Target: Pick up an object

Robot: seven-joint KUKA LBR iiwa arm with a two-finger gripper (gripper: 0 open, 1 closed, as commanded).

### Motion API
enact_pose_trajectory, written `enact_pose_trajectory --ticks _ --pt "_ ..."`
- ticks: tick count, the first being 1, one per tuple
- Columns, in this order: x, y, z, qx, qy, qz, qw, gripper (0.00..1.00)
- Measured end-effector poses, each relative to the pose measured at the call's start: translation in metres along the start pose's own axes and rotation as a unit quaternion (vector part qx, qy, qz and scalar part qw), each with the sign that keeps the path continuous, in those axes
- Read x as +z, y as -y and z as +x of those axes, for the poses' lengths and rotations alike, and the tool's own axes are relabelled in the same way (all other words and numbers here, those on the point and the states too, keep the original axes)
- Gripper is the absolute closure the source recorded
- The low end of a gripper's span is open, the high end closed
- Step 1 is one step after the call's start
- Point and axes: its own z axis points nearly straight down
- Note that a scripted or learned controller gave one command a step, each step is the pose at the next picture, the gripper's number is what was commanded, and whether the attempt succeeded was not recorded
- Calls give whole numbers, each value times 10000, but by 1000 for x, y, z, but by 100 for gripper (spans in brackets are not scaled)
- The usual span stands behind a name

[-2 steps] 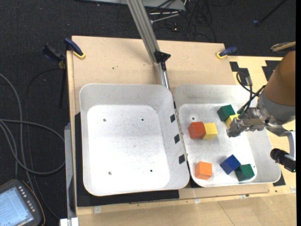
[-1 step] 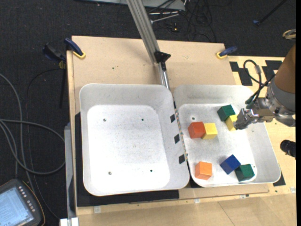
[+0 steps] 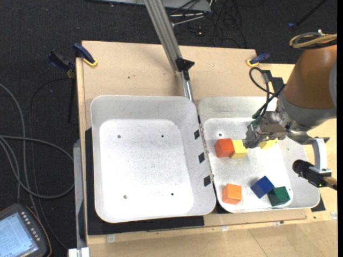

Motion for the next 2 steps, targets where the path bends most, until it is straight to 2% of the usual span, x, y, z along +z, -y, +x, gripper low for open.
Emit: enact_pose_trajectory --ticks 2 --pt "-7 4 97 0 3 -2 10000 100"
